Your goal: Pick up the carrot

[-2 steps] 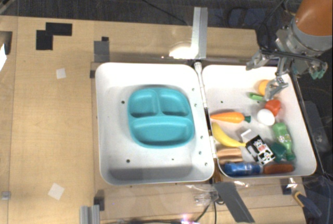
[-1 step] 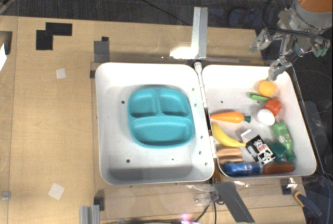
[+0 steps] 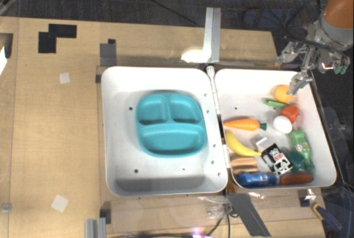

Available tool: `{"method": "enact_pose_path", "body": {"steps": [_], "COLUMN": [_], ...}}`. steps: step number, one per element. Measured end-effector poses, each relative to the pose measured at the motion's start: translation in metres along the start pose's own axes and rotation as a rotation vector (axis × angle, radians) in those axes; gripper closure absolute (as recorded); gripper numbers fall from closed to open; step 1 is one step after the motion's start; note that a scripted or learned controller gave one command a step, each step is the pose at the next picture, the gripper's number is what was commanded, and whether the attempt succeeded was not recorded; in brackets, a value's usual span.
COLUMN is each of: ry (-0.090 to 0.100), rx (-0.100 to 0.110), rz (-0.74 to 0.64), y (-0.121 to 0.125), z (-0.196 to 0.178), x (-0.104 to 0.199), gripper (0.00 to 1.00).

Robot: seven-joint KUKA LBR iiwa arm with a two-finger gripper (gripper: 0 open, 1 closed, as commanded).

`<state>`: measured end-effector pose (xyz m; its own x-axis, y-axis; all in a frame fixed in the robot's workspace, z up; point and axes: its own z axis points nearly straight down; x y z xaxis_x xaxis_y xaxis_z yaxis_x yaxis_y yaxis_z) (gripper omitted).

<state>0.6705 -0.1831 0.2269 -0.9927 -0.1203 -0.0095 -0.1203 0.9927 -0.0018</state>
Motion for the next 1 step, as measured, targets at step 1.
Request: {"method": "enact_pose_path", "body": {"steps": [1], "ry": [-0.011], "rx": [0.003], "rz": [0.171], "y": [-0.0194], "z": [0.0897], "x": [-0.0003], "gripper": [0.0]}}
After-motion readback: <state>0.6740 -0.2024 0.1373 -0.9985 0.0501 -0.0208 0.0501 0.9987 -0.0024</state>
